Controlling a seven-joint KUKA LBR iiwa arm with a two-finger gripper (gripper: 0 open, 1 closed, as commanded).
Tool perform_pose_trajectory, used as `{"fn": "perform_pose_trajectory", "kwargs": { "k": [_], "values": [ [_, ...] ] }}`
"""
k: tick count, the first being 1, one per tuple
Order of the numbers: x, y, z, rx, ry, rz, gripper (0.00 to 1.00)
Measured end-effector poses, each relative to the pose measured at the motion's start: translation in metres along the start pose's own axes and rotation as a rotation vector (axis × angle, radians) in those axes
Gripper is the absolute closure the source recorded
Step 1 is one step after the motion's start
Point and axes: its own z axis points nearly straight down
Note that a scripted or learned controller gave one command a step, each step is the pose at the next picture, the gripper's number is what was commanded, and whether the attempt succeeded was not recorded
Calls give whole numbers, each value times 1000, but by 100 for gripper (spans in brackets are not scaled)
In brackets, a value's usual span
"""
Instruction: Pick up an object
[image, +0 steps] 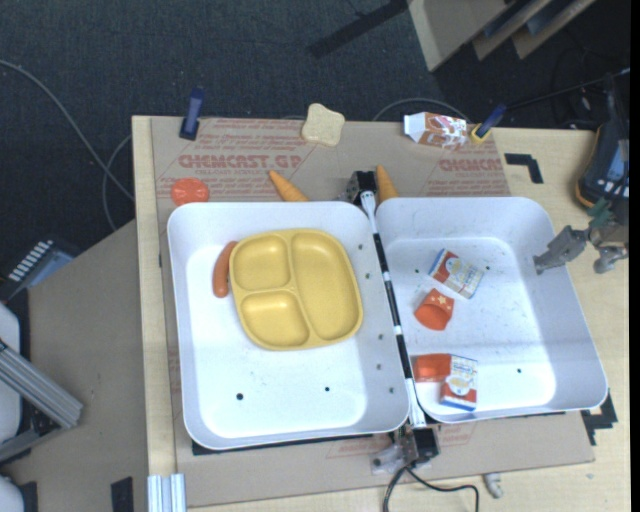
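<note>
grey gripper (578, 250) sits at right bin (560, 330) edge, fingers spread, holding nothing. best to centre over the orange cup (433, 311) before descending.

Yellow tray (296, 289), orange-red sausage (220, 270), white bins (300, 415)

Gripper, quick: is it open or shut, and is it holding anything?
Gripper: open, holding nothing, at the right bin's right edge.
</note>
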Motion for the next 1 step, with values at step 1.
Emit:
{"fn": "perform_pose_trajectory", "kwargs": {
  "k": [1],
  "values": [
    [80,55,93,3,3,-1,0]
  ]
}}
